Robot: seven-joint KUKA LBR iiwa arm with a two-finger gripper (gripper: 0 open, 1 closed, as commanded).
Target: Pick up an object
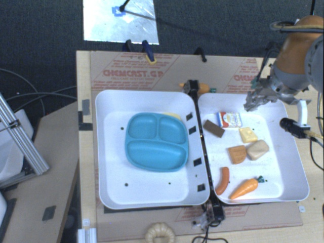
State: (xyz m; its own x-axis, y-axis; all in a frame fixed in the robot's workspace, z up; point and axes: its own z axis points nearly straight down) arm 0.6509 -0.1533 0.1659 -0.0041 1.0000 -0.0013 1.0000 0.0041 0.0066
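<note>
The counter (228, 67) is a sheet of brown printed cardboard resting on a pale wooden top, with dark carpet behind it and a shiny foil-like square (120, 13) lying on that floor. Two shallow white bins sit side by side: the left bin (109, 151) carries a blue divided plate (156, 140), the right bin (291, 176) a red-and-white packet (230, 119), a brown bar (213, 128), a yellow block (248, 134), a tan lump (258, 149), a brown piece (237, 154), a sausage (223, 180) and a toy carrot (245, 187). The end effector (251, 103) hangs over the right bin's far edge, just beside the packet; whether it is wide or narrow I cannot tell, and nothing is visibly gripped.
</note>
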